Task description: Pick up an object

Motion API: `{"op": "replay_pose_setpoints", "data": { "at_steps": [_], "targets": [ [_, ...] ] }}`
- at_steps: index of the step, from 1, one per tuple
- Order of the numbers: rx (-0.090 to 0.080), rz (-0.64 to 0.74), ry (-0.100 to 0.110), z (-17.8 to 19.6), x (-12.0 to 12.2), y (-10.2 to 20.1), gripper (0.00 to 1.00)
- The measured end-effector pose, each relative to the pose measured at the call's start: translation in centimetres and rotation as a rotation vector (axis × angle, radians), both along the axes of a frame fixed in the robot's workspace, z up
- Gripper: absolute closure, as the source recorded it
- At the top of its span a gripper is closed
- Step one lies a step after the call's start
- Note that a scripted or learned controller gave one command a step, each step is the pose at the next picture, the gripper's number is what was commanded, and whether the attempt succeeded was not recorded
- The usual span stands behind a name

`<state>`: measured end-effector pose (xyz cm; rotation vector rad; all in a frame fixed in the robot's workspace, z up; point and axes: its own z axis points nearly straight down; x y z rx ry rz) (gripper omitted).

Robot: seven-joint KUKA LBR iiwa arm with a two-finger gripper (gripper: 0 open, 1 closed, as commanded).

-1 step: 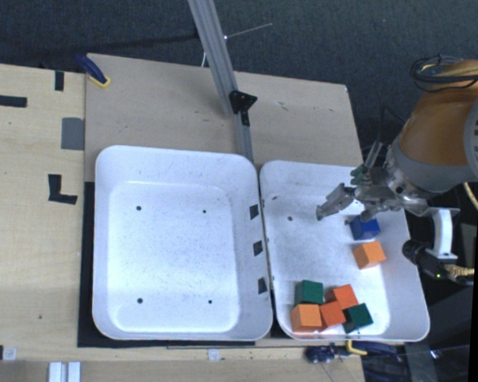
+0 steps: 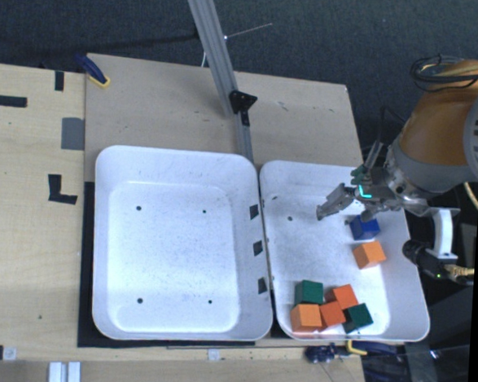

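The blue block (image 2: 364, 228) sits near your right bin's (image 2: 283, 254) far-right edge — your gripper (image 2: 346, 203) hovers just beside it, fingers spread apart, holding nothing.

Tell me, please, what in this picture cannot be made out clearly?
- Blue block in the right bin: its upper part is hidden under the claw, camera view.
- Claw: too small and blurred to judge its opening.
- Arm: cut off by the right edge.
- Dark green block: partly hidden behind an orange block.
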<state>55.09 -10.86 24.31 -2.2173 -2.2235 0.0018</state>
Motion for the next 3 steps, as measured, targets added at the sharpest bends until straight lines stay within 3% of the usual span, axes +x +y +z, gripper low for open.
{"op": "replay_pose_setpoints", "data": {
  "at_steps": [3],
  "targets": [
    [0.0, -0.001, 0.006, -14.7, 0.7, 0.3, 0.0]
  ]
}}
